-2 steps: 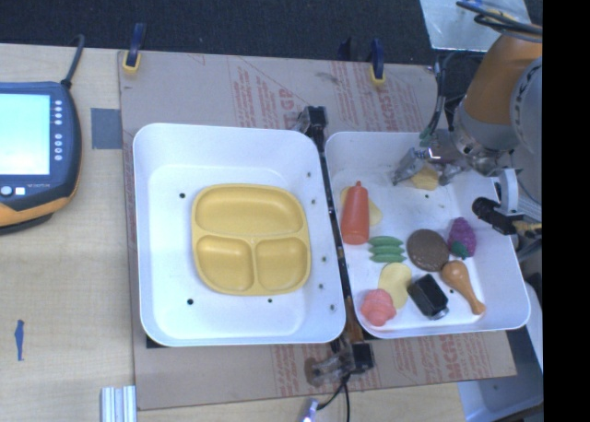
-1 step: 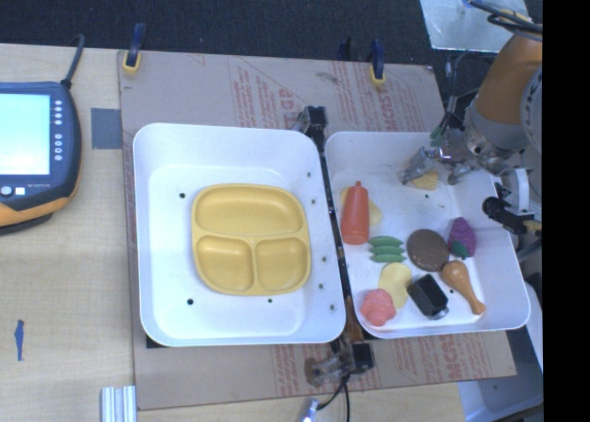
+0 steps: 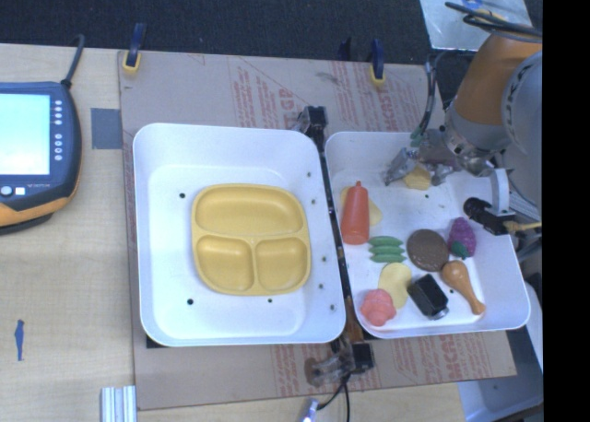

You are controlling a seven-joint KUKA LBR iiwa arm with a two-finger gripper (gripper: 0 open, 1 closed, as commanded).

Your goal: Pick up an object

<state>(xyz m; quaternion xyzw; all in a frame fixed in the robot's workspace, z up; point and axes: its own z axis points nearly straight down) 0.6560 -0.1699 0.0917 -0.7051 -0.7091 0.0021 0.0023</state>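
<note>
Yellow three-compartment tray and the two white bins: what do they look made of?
The yellow three-compartment tray looks like moulded plastic: one even colour, rounded dividers, soft matte sheen with no sharp glare. The left white shallow bin and right white shallow bin also look like plastic, smooth and slightly glossy, with rounded corners and thin raised rims. Thin painted metal can't be ruled out from this view.

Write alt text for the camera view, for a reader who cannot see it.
The arm's claw hangs over a pale yellow item at the far end of the right bin, which also holds a red bottle, green pea pods, purple grapes and a drumstick. The left bin holds a yellow divided plate.
</note>
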